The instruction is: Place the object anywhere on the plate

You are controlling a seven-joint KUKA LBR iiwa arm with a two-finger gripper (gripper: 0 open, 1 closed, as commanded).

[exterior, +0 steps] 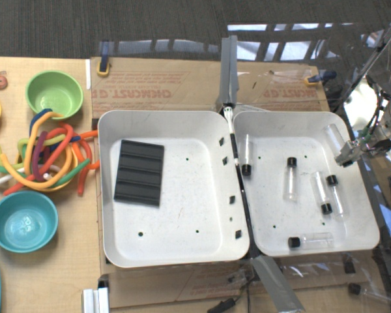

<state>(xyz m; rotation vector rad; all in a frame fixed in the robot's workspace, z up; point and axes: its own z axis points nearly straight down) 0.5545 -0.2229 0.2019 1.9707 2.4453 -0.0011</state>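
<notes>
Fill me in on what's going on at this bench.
The gripper sits at the right bin's right rim, beside several clear vials with black caps lying scattered inside it. None is visibly between its fingers. The ribbed black plate lies in the left bin with nothing on it yet.

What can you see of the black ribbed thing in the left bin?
The black pad is a flat, matte, roughly rectangular slab with four raised ribs running across it; it looks like rubber or foam. It lies flat on the floor of the left bin, in the bin's left half, slightly skewed to the walls. Nothing else touches it, and it stands clear of the walls.
</notes>
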